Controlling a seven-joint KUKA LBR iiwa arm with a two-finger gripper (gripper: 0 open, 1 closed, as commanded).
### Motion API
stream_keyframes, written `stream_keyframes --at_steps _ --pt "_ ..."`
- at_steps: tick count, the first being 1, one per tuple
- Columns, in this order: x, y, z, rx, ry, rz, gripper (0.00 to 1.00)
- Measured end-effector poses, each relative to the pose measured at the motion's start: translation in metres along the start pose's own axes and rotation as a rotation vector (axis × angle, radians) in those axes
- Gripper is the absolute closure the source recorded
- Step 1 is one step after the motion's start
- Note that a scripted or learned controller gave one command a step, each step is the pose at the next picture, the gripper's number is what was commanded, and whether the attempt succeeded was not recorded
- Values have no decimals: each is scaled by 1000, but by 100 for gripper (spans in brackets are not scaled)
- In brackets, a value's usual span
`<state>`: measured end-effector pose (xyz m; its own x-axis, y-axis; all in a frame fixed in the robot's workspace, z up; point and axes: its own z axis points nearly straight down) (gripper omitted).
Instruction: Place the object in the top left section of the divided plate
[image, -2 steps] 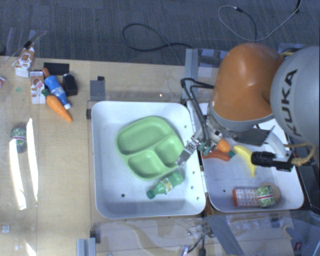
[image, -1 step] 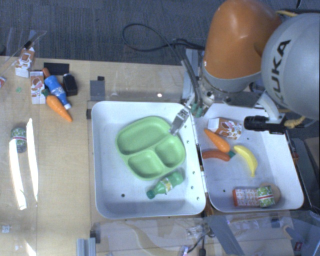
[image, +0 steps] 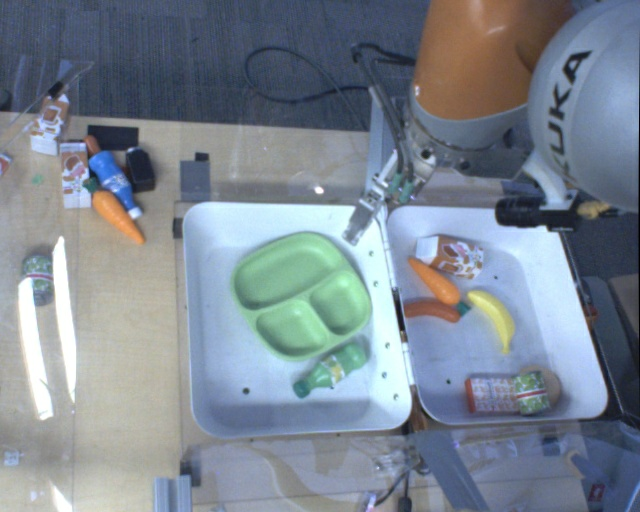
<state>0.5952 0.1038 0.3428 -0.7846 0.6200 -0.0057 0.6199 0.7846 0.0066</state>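
A green divided plate (image: 300, 295) lies tilted in the left bin (image: 215, 400), with nothing in its three sections. Its large section faces the upper left and the two smaller ones the lower right. A green bottle (image: 331, 371) lies on the bin floor just below the plate, touching its rim. My gripper (image: 358, 223) hangs over the wall between the two bins, near the plate's upper right rim. I see nothing in it. The right bin (image: 590, 390) holds a carrot (image: 434, 280), a red sausage (image: 432, 311), a banana (image: 496, 316), a brown pouch (image: 453, 256) and a can (image: 510, 392) lying on its side.
The arm's grey and orange body (image: 480, 60) looms above the bins' far edge. On the bench to the left lie a second carrot (image: 118, 217), a blue bottle (image: 113, 184), small cartons (image: 73, 172), a black block (image: 112, 136) and a can (image: 38, 278).
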Motion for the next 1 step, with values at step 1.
stream_keyframes --at_steps 1 --pt "0 2 -11 -5 -5 -5 100"
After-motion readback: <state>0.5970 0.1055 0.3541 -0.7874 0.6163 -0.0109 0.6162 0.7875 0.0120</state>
